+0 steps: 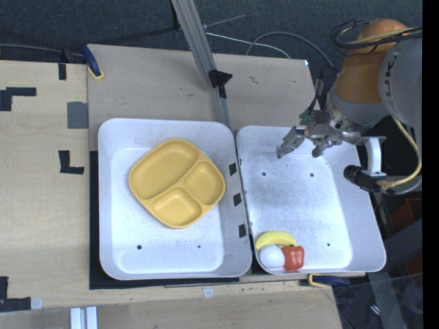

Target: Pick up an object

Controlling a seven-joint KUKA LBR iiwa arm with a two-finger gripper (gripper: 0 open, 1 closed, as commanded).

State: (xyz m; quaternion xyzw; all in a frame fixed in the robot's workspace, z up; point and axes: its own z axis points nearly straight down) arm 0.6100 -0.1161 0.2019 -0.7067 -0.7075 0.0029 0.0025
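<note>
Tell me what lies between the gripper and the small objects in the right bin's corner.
Bare bin floor, in the camera view: gripper, open, small objects.

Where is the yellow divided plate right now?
The yellow divided plate lies in the left bin, near its middle, apart from the hand.

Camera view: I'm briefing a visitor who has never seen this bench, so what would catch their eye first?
Most likely the yellow divided plate, lying alone in the left bin. Next, the small cluster in the right bin's near-left corner: a yellow banana-like piece, a white egg-like ball and a red piece. The open gripper hovers over that bin's far end, holding nothing.
</note>
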